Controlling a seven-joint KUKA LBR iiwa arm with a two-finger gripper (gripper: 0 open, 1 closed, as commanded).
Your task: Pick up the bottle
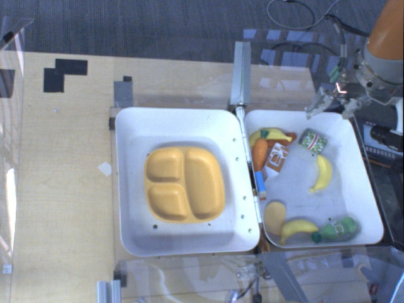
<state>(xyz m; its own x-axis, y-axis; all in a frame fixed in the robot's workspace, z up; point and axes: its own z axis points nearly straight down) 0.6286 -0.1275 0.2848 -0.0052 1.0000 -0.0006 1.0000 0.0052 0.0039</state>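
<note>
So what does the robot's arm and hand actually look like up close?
The arm is grey metal with a broad orange band above the wrist. Its hand is small and pale grey, ending in two thin metal prongs, with a tiny bright light spot. Black cables loop behind it.

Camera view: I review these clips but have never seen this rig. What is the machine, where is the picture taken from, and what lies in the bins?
One fixed camera looks down at a slant. The grey arm with an orange band reaches in from the right; its claw hangs at the right bin's far edge, with nothing between its fingers. The left bin holds a yellow divided tray. The right bin holds the green bottle at its near edge, three bananas, a carrot, a small can and a brown packet.
</note>
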